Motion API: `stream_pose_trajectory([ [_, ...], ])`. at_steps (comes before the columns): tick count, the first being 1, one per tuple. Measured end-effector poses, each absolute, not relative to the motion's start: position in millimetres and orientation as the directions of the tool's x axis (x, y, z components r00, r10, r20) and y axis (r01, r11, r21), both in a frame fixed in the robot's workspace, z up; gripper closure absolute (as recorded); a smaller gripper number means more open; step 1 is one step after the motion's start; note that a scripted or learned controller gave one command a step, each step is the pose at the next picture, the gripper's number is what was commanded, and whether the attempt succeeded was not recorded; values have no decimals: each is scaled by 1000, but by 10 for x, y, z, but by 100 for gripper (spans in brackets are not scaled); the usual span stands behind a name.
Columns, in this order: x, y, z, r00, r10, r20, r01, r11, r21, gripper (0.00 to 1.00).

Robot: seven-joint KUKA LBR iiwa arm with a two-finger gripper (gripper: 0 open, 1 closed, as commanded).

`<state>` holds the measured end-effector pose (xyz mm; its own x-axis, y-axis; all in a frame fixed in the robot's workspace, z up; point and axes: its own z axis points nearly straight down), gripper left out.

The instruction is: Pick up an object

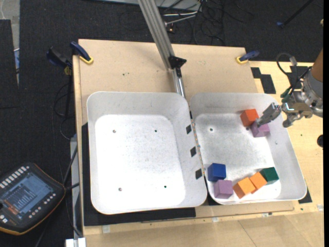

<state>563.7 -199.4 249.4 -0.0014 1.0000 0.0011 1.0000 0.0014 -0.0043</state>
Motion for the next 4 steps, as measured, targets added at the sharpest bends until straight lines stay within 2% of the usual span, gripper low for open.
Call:
stream_pose_trajectory([
  [1,5645,-1993,2517,-3,1000,0,1000,3,0,0],
  [3,5615,-2068,1319,1,1000,2,1000,-1,-7,0],
  [4,5612,-2062,930,0,1000,0,1000,0,-2,0],
])
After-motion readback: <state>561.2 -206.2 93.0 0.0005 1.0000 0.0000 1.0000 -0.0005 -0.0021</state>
